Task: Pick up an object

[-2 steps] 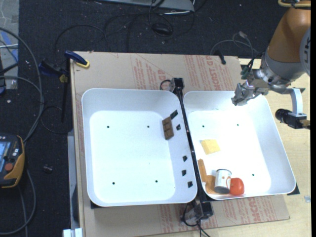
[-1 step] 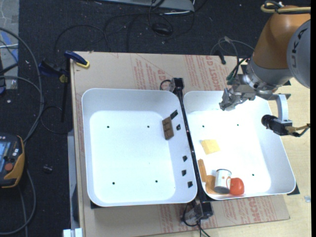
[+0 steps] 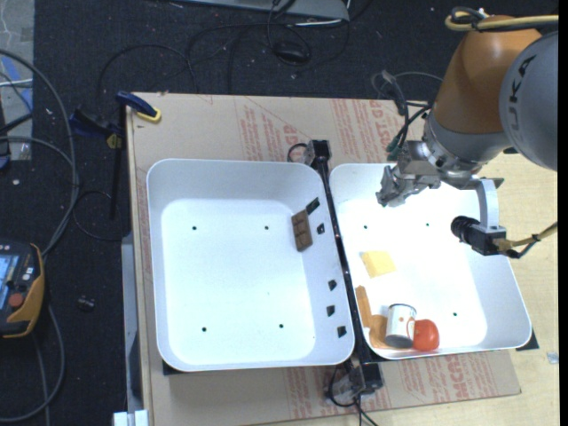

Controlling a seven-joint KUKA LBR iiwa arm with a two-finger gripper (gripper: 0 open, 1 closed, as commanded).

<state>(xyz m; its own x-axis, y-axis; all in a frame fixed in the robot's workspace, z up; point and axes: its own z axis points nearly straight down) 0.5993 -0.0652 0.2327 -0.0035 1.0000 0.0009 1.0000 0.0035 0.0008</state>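
Gripper (image 3: 394, 191): its opening I can't make out; I judge I'm approaching, and next must descend to the yellow block (image 3: 377, 263) just below it.

— What sort of place is this?
— A robotics lab: a grey and orange industrial arm (image 3: 497, 87) over two shallow white plastic bins (image 3: 169, 185) on a cardboard-covered bench (image 3: 231, 118).
— Anything else?
— Loose black cables (image 3: 222, 38) across dark carpet (image 3: 71, 51) beyond the bench's far edge.
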